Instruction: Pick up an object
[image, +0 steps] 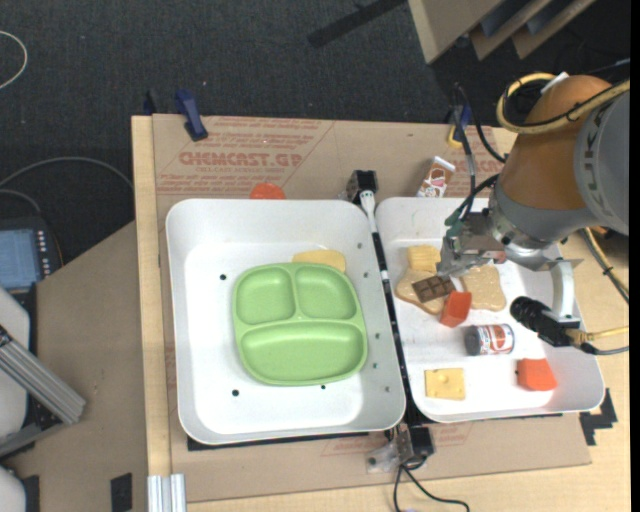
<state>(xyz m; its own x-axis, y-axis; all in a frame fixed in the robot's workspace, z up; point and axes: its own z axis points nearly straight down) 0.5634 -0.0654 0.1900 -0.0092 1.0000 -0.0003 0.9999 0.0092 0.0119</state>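
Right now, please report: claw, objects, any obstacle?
Claw low in right bin, over toy food pile. Brown piece and red block just below. Can nearby, apart. Grasp unconfirmed.

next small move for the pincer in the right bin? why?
Probably a short straight descent. The pincer hovers over the cluster at the right bin's upper left, just above the brown chocolate piece and beside the red block. Nothing shows between its fingers, so no lateral shift seems needed first.
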